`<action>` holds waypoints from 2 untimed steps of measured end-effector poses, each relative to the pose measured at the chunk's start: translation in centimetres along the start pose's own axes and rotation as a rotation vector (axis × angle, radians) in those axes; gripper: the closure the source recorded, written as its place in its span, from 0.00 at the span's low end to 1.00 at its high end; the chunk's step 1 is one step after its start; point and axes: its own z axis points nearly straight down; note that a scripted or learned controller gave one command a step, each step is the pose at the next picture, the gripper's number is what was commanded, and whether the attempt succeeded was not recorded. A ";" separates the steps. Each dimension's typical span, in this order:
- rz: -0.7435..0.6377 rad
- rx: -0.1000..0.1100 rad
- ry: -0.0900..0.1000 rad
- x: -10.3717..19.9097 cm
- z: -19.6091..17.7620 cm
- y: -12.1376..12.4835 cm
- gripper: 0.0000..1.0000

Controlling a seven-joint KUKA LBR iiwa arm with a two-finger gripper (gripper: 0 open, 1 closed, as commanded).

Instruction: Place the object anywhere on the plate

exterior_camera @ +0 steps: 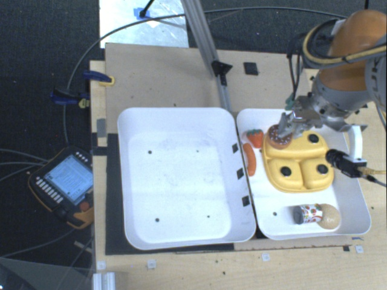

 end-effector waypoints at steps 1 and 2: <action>0.000 0.001 0.000 4.8 0.7 -0.7 1.00; 0.000 0.002 0.000 9.0 0.4 -2.6 1.00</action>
